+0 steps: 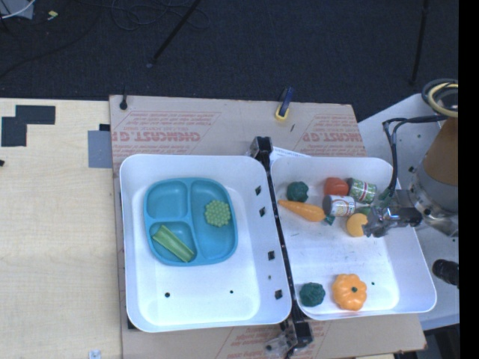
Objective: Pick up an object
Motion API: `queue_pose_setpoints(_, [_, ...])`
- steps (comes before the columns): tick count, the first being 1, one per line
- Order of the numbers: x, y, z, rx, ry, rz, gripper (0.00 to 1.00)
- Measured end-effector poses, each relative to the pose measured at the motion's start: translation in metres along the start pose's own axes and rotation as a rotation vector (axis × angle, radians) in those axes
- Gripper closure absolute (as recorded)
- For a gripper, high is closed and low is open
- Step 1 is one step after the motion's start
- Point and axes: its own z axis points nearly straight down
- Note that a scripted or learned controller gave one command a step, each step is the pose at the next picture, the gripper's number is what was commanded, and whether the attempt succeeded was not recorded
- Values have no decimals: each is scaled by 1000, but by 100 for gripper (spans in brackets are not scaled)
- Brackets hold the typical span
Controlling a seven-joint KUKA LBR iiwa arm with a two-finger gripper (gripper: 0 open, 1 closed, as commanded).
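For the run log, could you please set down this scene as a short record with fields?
left bin: white bin holding a blue divided plate
on plate: green round piece, green stalk
right bin: white bin holding toy foods
upper cluster: carrot, dark green piece, red piece, two cans, yellow piece
lower items: orange pumpkin, second dark green piece
gripper: gripper beside the yellow piece
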Motion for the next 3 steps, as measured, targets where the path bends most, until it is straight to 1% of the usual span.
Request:
queue_pose_setpoints(1, [39, 35, 11, 1, 0, 0, 100])
queue_pose_setpoints(2, [82, 64, -2, -1, 0, -1, 100])
queue_pose_setpoints(3, [129, 100, -6, -1, 0, -1, 100])
